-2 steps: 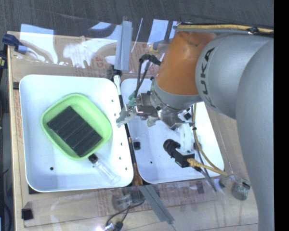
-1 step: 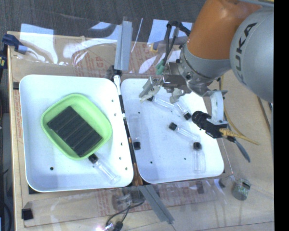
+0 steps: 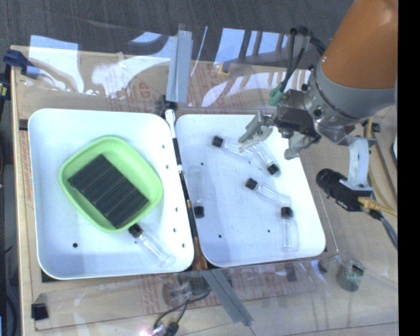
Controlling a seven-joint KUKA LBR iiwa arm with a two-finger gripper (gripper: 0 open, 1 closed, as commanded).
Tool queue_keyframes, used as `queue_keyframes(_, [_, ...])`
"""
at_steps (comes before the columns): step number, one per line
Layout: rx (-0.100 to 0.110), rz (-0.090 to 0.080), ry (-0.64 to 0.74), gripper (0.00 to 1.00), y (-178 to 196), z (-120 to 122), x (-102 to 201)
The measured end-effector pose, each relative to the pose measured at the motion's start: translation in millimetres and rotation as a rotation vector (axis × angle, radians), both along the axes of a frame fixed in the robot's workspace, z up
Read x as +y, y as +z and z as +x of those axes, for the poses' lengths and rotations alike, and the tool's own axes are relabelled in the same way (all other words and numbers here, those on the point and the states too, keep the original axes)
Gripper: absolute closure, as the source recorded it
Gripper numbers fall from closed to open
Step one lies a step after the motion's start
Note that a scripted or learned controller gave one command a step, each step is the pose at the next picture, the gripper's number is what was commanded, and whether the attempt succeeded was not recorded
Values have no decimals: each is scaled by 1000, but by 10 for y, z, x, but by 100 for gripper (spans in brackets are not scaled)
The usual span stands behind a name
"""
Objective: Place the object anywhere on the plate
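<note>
- Over the right bin point(image 3: 308, 247), near its top edge: claw point(image 3: 276, 140) hovering, fingers spread wide, nothing between them.
- Below and just beside the claw: several clear vials with black caps, scattered across that bin – one point(image 3: 227, 145) near the left finger, one point(image 3: 264, 163) under the gap, another point(image 3: 266, 191) lower down, one point(image 3: 288, 229) near the bottom right corner, one point(image 3: 194, 191) along the left wall.
- Across in the left bin point(image 3: 42, 250): green plate point(image 3: 136, 159) carrying a dark ribbed block point(image 3: 108, 191); one more vial point(image 3: 150, 246) just off the plate's lower edge, lying on the bin floor.
- Step judged in hand: the pick – claw lined up above a vial, not yet down on it, plate not yet served.
- Next move likely called for: a straight descent with fingers straddling one vial across its narrow body, then a firm close.
- Risk judged: smooth round tube, apt to roll or slip out.
</note>
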State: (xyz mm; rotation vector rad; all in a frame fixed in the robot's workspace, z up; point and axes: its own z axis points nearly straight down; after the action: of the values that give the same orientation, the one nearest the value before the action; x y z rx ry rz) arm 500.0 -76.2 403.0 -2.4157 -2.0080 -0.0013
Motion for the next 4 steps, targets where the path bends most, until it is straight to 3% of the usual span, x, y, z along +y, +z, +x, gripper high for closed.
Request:
queue_keyframes(1, [0,1,-78,0,317,171,-499])
queue_keyframes(2, [2,-1,-154,0,335,394,-1126])
queue_keyframes(3, [4,2,-228,0,388,-62,-1257])
queue_keyframes(4, [6,3,-296,0,382,-228,-1265])
